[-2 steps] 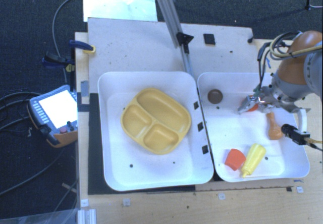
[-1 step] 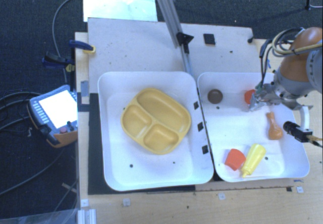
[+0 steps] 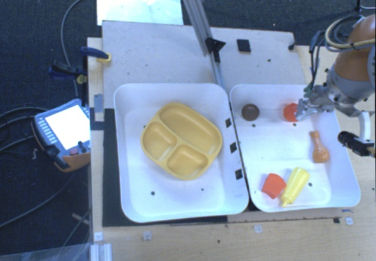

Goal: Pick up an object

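As the gripper point(image 3: 301, 111) reaches the small red object point(image 3: 290, 112) near the right bin's point(image 3: 352, 195) far wall, finger spacing impossible to judge, a clean pick likely demands centring over it before closing.

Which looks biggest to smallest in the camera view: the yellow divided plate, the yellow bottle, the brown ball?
1. yellow divided plate, by far the largest.
2. yellow bottle, long and slim.
3. brown ball, the smallest.
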You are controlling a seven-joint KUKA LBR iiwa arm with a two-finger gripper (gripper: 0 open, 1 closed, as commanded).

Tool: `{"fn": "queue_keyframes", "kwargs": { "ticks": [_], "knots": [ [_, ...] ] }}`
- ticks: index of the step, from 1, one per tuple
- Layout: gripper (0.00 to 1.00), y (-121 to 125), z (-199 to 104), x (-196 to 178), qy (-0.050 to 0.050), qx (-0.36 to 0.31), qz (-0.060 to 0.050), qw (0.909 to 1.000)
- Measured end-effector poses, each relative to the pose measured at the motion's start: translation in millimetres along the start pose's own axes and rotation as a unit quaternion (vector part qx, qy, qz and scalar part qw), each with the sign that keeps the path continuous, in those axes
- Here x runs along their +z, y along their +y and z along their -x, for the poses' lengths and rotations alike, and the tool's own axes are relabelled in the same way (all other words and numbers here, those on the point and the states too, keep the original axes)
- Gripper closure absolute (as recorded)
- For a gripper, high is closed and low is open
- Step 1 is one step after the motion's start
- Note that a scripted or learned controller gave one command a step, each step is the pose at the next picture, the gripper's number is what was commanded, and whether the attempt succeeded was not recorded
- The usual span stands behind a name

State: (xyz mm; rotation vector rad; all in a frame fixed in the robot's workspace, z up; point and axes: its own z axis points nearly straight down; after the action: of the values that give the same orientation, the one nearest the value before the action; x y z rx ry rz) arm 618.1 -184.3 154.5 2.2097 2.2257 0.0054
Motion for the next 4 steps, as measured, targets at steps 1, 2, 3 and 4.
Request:
{"fn": "queue_keyframes", "kwargs": {
  "ticks": [1, 2, 3, 4],
  "knots": [
    [1.00, 10.6, 3.3, -49.6, 0.000, 0.000, 0.000, 1.0000],
    [1.00, 12.3, 3.3, -76.0, 0.000, 0.000, 0.000, 1.0000],
    [1.00, 10.0, -56.5, -67.8, 0.001, -0.001, -0.002, 1.0000],
    [1.00, 5.0, -111.8, -58.4, 0.001, -0.001, -0.003, 1.0000]
  ]
}}
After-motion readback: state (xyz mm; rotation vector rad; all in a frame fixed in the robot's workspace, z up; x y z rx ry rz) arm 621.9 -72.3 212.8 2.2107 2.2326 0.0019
